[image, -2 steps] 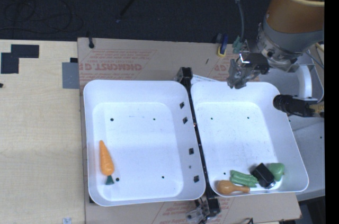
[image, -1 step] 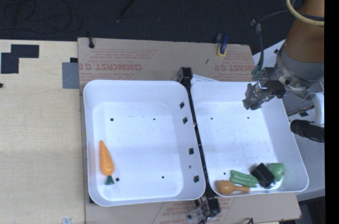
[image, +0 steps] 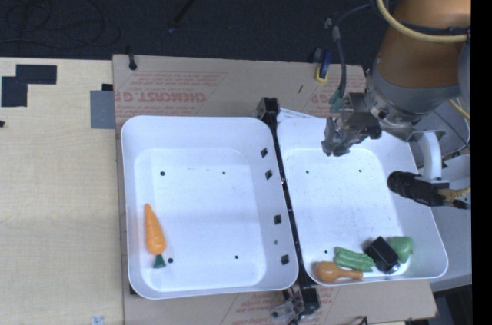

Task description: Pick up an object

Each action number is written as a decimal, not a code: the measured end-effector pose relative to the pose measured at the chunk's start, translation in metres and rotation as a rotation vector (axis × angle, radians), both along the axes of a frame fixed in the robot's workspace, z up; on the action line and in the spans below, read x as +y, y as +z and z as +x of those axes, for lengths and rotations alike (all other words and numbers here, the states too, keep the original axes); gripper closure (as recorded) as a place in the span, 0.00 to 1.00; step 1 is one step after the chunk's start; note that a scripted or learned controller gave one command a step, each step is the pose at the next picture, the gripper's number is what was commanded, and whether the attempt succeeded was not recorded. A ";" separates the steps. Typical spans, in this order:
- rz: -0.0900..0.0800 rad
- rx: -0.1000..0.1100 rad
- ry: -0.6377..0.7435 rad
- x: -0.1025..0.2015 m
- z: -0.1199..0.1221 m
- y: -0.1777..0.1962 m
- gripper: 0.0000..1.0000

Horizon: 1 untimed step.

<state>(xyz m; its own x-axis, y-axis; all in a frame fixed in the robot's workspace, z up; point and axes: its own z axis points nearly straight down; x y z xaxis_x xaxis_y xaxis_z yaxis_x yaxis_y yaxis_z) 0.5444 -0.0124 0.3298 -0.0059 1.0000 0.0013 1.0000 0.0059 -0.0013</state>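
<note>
The gripper [image: 336,147] hangs over the back edge of the right bin [image: 430,270]; I cannot tell if it holds anything. A toy carrot [image: 154,231] lies by the left bin's [image: 192,127] front left corner.

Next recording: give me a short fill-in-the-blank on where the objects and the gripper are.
1. The toy carrot lies alone in the ____ bin.
2. The black block rests in the right bin's ____ corner.
3. The gripper is above the ____ bin.

Missing words: left; near right; right
</note>
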 end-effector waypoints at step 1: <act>-0.001 0.004 -0.004 -0.003 0.000 0.009 1.00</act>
